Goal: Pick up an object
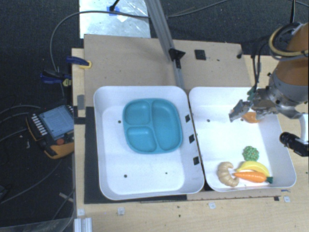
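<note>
Two white bins (145, 187): one blue plate (152, 125), five foods (claw (240, 113) grip unclear).

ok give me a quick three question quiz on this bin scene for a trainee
1. True or false: the blue divided plate lies in the same bin as the carrot.
2. Which item lies closest to the gripper? A) croissant B) small orange item C) broccoli
3. Fill in: the banana rests against the ____.

Key: 1 false, the plate is in the left bin and the carrot in the right bin; 2 B; 3 carrot.
</note>
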Available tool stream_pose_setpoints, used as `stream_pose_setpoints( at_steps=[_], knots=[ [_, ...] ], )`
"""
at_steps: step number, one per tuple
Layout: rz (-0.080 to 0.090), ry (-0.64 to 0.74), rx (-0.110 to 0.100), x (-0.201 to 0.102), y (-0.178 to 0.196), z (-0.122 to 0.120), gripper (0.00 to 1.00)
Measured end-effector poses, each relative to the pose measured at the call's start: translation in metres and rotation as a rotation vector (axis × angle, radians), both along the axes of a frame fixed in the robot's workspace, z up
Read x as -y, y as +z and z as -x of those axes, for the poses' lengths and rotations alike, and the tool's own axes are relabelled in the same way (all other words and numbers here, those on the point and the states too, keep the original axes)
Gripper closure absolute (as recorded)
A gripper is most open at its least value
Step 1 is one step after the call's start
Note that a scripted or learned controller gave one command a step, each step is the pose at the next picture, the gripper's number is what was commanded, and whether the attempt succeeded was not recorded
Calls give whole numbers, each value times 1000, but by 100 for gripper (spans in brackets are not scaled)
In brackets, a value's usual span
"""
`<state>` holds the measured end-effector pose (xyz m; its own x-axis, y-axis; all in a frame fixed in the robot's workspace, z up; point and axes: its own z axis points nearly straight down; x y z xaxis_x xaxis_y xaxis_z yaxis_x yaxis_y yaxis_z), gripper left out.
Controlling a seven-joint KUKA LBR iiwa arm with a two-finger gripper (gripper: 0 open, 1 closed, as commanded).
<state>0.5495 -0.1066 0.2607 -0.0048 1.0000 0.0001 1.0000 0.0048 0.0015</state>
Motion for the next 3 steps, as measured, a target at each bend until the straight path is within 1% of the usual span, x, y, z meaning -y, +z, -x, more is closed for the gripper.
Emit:
stream_pose_setpoints(
  at_steps=[1,2,3],
  knots=[
    [0,-4,-1,2,-41,3,0],
    [0,-4,-4,2,-104,4,0],
    [-1,-5,-4,-7,-151,7,0]
  ],
)
